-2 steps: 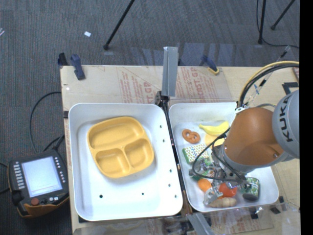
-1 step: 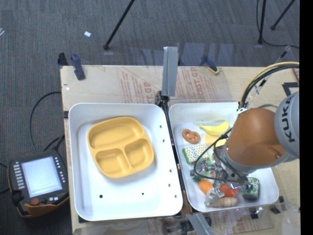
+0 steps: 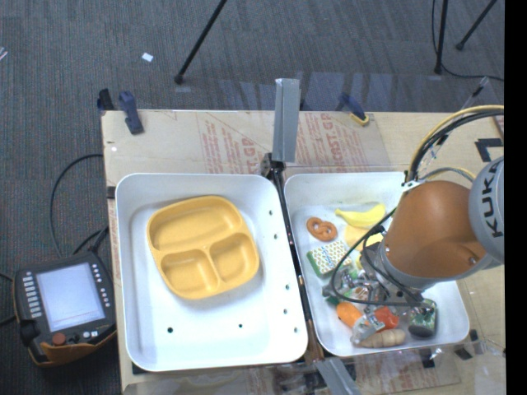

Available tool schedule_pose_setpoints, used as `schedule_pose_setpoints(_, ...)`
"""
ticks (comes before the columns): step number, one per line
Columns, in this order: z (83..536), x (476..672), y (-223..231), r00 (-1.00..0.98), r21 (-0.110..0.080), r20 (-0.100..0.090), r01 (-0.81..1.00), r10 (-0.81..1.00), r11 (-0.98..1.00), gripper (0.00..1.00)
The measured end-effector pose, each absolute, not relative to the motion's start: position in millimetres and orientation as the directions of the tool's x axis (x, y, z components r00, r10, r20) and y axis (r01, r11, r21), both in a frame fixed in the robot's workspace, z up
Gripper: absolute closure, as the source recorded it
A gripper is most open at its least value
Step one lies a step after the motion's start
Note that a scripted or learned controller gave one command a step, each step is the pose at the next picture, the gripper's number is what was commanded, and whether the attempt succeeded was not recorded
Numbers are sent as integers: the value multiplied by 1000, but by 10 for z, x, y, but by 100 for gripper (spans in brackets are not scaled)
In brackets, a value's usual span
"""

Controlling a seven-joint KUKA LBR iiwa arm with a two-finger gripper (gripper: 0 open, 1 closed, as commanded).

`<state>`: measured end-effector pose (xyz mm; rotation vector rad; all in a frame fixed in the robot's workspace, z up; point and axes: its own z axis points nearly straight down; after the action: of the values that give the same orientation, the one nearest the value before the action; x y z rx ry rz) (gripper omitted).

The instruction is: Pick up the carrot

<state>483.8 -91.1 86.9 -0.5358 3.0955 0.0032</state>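
Note:
The carrot (image 3: pixel 349 312), a short orange piece, lies near the front left of the right bin (image 3: pixel 300 189), among other toy foods. My gripper (image 3: pixel 366 285) hangs low over that pile, just above and to the right of the carrot. The orange wrist band (image 3: pixel 432 230) covers most of it from above. Nothing can be made out as lifted off the bin floor.
Around the carrot lie a yellow banana (image 3: pixel 362 216), a pretzel (image 3: pixel 321 228), a green-and-white packet (image 3: pixel 328 256), a tan oblong piece (image 3: pixel 383 338) and a dark green item (image 3: pixel 422 326). The left bin (image 3: pixel 132 303) holds a yellow divided tray (image 3: pixel 203 245).

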Motion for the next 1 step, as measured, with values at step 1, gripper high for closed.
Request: schedule_pose_setpoints(1,866,4948,-954,-473,3,-3,-881,-881,473,0)
